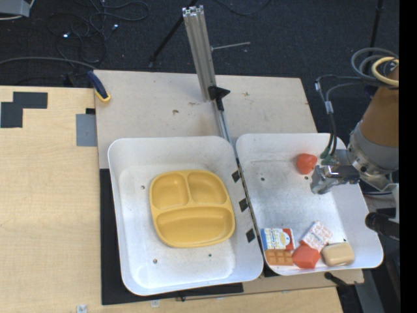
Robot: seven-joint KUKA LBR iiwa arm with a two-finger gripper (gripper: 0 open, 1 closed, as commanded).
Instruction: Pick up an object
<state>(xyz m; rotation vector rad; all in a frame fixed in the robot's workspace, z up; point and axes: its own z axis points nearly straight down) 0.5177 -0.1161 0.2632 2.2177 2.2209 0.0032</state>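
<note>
Gripper [320,182] hangs low in the right bin [287,204], just beside the orange-red ball [306,163]; you cannot tell its opening, since the view is blurred there; centre it over the ball, descend vertically, close only once the ball sits between.

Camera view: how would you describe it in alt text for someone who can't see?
A grey robot arm's claw hovers beside a red ball in the right white bin, with small toys heaped at that bin's near edge. The left white bin holds a yellow divided plate.
</note>
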